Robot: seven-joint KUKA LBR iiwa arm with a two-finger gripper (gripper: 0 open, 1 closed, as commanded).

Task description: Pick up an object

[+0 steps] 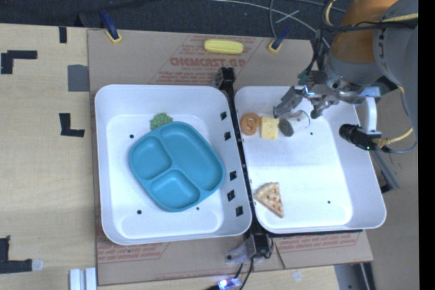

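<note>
Pizza slice [270, 199] seen at near edge of right bin [353, 210]. Farther back, cheese cube [270, 129] beside donut [249, 124], both at bin's far-left. Gripper [293, 115] hung just right of cheese, fingers spread, nothing held. Grasp judged not yet made.

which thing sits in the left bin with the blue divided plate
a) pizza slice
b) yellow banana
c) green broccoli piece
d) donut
c, the green broccoli piece lies at the upper edge of the blue divided plate in the left bin; the pizza slice and donut are in the right bin, and the yellow banana lies on the cardboard behind both bins.
</note>
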